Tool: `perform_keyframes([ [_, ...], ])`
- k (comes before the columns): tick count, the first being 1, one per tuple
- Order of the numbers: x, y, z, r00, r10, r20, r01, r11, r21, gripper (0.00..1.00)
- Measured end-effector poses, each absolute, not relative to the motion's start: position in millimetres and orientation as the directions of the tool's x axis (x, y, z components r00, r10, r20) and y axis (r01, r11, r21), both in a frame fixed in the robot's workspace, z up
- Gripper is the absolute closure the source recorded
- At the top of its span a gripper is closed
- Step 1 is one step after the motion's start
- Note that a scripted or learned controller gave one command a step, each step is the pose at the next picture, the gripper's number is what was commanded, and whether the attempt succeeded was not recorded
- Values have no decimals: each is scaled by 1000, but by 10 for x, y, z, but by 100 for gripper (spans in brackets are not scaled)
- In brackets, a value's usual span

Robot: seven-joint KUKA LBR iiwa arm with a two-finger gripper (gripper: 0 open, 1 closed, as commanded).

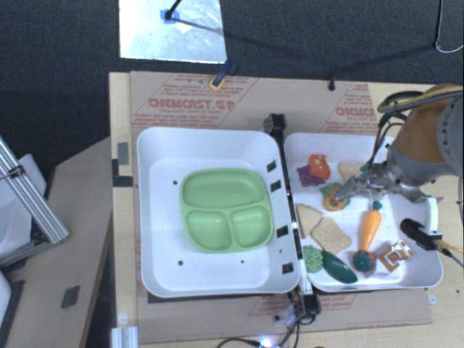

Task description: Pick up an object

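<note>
Since the right bin (435,270) is so crowded, a clean pick looks dicey. Nearest edge: dark green pod (338,267), small patterned block (396,254), bread slice (330,234). Mid-bin, the carrot (370,228) lies just beside the gripper (353,188). Gripper is low over the round green-and-orange piece (335,198), which seems the likely target; can't tell whether it's spread or closed, nothing visibly gripped. Farther back: red-orange piece on purple (317,169). Left bin (156,267) has a green divided tray (225,209). Risk: neighbours get nudged, or the small piece slips sideways on closing.
</note>
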State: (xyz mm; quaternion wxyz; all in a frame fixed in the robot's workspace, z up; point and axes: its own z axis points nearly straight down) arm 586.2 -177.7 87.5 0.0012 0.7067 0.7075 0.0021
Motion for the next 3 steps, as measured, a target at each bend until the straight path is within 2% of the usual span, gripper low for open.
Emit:
perform_keyframes([
  [1, 5895, -1778, 1023, -2, 1000, 0, 1000, 2, 15, 100],
  [2, 5997, -1818, 1515, -5, 1000, -2, 1000, 5, 7, 100],
  [3, 6021, -1836, 1956, -5, 1000, -2, 1000, 5, 7, 100],
])
